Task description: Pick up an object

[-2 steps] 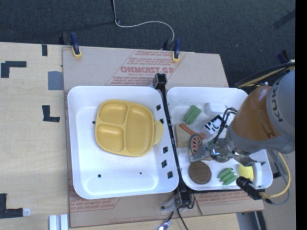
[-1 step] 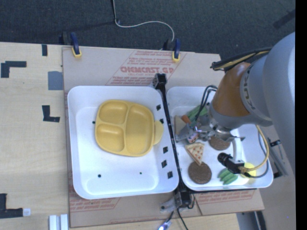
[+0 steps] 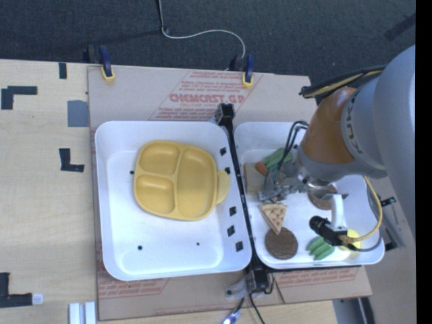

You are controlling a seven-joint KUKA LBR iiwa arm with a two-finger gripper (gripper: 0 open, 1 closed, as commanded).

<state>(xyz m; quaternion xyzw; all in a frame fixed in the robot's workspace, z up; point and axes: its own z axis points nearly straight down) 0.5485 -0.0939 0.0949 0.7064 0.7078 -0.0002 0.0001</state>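
My gripper (image 3: 273,192) is low in the right bin (image 3: 251,135), near its middle, reaching in from the right. Just below it lies a tan waffle-like triangle (image 3: 274,216). A tan flat piece (image 3: 255,177) sits just to its left. A green piece (image 3: 275,158) lies above it, partly behind the cables. A round dark brown cookie (image 3: 281,243) rests near the bin's front edge. Another green piece (image 3: 321,249) lies at the front right, and a brown round thing (image 3: 322,200) peeks out under the wrist. Nothing is seen held.
The left bin (image 3: 115,248) holds a yellow divided plate (image 3: 178,179) in its upper middle. A black divider (image 3: 236,194) with clips runs between the two bins. The arm's bulk covers the right bin's right side.
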